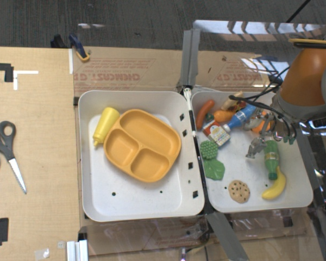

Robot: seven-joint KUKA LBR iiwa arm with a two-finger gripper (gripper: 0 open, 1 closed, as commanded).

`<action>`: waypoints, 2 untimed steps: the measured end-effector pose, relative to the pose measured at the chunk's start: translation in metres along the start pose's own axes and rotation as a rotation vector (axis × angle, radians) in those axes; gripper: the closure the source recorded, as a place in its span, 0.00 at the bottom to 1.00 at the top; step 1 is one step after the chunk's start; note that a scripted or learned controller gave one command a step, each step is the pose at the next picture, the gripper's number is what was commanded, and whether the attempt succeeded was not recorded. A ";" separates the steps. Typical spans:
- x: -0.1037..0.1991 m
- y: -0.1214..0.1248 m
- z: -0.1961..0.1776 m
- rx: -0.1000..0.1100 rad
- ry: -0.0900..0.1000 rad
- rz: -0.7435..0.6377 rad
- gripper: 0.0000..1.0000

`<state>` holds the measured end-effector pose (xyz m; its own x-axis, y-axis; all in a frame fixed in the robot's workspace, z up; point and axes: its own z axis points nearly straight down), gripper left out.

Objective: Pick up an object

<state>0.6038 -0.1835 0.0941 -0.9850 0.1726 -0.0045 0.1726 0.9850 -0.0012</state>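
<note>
Tool [256, 147] low in right shallow white bin [299, 197], metal fingers look slightly parted, nothing between them that I see. Small green plastic bottle [271, 160] just beside tool on its right, long axis running toward yellow plastic banana [275, 185]. I judge bottle nearest target; short sideways shift needed.

Open floor along the front and left of the left bin [92, 200], past the orange divided plate [142, 144] and yellow mustard bottle [105, 125]. Crowded in the right bin [304, 200]: green bottle [271, 159], banana [275, 185], cookie [239, 191], green leaf [214, 170].
</note>
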 end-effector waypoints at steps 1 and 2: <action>-0.002 0.002 -0.011 0.000 -0.007 -0.005 1.00; -0.045 -0.014 0.000 0.000 -0.003 0.170 1.00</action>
<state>0.6455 -0.2046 0.0944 -0.9416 0.3366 -0.0077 0.3366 0.9417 0.0001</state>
